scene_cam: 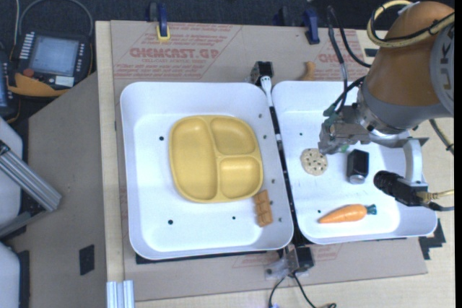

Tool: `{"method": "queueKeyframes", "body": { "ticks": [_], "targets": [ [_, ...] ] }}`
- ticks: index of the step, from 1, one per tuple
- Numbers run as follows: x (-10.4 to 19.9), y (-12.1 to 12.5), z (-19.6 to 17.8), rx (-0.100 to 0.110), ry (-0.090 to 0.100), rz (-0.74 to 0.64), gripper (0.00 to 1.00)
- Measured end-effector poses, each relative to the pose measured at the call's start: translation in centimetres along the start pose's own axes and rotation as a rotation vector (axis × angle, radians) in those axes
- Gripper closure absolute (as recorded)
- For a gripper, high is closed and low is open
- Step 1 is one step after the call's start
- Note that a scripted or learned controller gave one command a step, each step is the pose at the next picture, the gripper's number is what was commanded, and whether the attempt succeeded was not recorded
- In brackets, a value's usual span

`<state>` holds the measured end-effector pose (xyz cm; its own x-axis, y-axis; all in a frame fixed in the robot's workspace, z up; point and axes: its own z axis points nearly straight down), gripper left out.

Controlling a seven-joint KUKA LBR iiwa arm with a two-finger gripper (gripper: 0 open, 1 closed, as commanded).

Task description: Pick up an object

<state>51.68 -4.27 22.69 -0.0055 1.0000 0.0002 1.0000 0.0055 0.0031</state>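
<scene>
The orange plastic carrot (345, 213) lies at the right white bin's (289, 177) front, the round speckled cookie (314, 161) just beside my gripper (333, 141), whose closure I cannot tell; descending off-centre risks nudging the cookie toward the small dark can (357, 165).

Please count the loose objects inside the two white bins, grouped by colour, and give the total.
Yellow: 1, the yellow plastic divided plate
Brown: 2, the small brown waffle-like piece and the round speckled cookie
Orange: 1, the orange toy carrot
Black: 1, the small black cylinder
Total: 5
</scene>
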Motion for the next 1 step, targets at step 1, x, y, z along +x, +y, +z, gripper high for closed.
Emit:
{"method": "queueKeyframes", "body": {
  "ticks": [1],
  "targets": [
    [4.38,-0.21,-0.16,0.003,0.001,0.0,1.0]
  ]
}}
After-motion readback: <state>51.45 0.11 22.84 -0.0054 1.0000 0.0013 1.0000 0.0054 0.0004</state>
